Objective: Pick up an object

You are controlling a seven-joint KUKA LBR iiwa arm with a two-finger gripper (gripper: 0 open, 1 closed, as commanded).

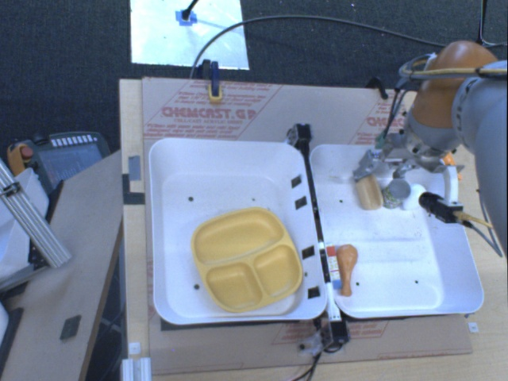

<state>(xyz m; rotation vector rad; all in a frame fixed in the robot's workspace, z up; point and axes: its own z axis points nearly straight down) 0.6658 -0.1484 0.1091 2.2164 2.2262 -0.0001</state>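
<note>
Over the right bin (444,292), far corner: gripper (381,169) lowered beside a tan block (367,192). Finger state impossible to tell. Approach step, apparently; next, closing squarely on the block, then lifting. Orange drumstick (346,267) near the divider.

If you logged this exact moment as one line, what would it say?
arm: over right bin | pincer: above tan block | drumstick toy: untouched | yellow tray: left bin

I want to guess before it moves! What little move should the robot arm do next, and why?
Probably ease the gripper straight down onto the tan block, because it hangs right above that block in the right bin and nothing is seen between its fingers.
</note>
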